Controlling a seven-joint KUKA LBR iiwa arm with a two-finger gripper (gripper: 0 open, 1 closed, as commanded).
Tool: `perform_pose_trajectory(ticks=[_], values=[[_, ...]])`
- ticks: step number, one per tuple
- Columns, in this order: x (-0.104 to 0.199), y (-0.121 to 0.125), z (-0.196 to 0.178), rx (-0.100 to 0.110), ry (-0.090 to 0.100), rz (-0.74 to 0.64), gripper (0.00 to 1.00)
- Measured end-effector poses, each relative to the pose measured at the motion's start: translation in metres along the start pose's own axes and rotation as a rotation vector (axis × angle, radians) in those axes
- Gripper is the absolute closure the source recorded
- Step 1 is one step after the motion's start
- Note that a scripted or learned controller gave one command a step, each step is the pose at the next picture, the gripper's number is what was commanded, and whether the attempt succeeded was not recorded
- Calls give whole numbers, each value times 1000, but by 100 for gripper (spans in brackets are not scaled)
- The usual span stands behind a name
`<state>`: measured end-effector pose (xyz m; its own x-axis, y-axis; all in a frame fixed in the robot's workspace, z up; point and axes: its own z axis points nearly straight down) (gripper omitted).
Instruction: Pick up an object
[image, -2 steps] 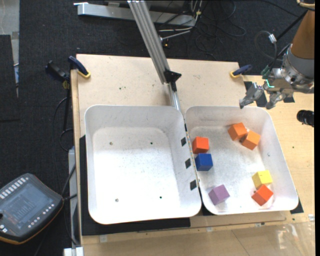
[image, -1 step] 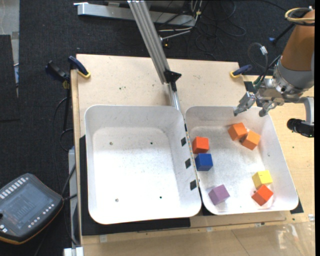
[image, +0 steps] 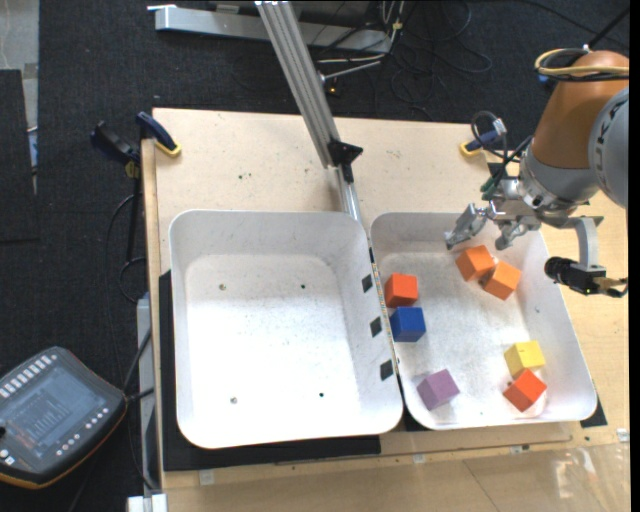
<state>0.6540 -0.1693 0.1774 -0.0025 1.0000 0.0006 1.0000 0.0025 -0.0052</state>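
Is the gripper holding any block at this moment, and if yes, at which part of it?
Nothing is held. The gripper is open above the right bin, its fingers apart just over an orange block, with nothing between them.

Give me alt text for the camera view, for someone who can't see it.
A robot arm's gripper hangs open just above two orange cubes in the right white bin, which also holds orange, blue, purple and yellow cubes. The left white bin sits beside it on a wooden bench.

The arm (image: 585, 120) is cut off by the right edge — and the handheld pendant (image: 50, 415) by the left.
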Motion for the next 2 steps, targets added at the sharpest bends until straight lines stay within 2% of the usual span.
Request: perform_pose_trajectory(ticks=[1, 2], values=[[-5, 1, 59, -11, -7, 3, 0], [-4, 3, 44, -18, -6, 1, 100]])
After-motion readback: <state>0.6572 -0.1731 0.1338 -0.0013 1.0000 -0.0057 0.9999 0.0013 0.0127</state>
